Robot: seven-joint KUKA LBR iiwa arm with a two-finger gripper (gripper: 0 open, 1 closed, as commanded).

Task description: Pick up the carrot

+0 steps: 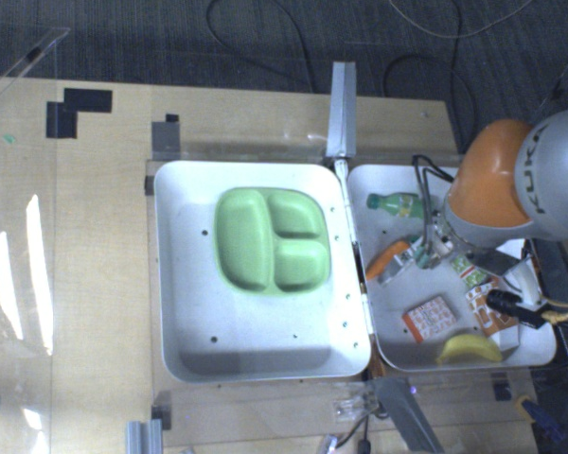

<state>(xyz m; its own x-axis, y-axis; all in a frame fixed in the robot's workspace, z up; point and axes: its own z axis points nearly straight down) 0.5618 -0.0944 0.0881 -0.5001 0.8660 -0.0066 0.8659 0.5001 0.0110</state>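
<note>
Tool (424,252) beside carrot (389,256)

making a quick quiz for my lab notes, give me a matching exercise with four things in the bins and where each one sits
Things:
1. carrot
2. green divided plate
3. banana
4. green bottle

Places:
A. near edge of the right bin
B. far end of the right bin
C. middle of the left bin
D. left side of the right bin, beside the pincer

Pairs: 1-D, 2-C, 3-A, 4-B
</note>
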